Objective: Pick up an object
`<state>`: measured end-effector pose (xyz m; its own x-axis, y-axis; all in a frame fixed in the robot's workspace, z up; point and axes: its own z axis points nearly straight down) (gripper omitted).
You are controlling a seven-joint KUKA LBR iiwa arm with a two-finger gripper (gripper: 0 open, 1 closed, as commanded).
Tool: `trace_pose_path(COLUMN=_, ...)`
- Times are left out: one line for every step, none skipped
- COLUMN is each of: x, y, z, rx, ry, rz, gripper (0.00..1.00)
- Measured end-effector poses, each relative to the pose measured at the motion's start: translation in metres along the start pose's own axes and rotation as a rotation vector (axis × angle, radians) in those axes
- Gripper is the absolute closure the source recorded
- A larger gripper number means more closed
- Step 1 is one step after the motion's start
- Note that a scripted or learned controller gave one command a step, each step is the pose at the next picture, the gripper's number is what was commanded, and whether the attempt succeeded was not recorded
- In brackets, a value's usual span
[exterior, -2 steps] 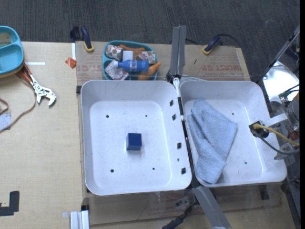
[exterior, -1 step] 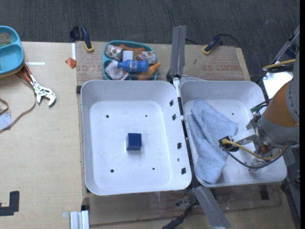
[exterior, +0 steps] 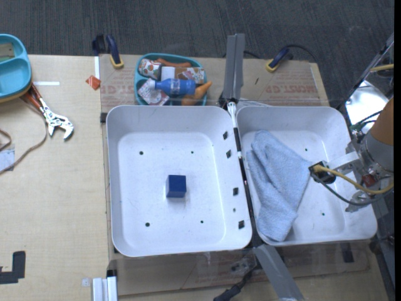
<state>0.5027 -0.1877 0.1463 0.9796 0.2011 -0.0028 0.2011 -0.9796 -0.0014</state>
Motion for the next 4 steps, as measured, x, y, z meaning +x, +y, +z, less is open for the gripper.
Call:
trace_pose_path(x=0.05, y=0.045, z=0.003, rx=0.0, ry=-0.001, rz=-0.045, gripper=0.0)
trace_pose_path(x=0.05, y=0.045, z=-0.005, rx=0.001, ry=-0.005, rz=-0.05, gripper=1.0)
trace_pose_path(x=0.053, y=0.005, z=-0.067, rx=-0.001, ry=-0.001, rz=-0.003, gripper=1.0)
trace_pose_path(x=0.052, y=0.005, z=-0.074, rx=0.0, ry=-0.005, rz=-0.008, gripper=1.0)
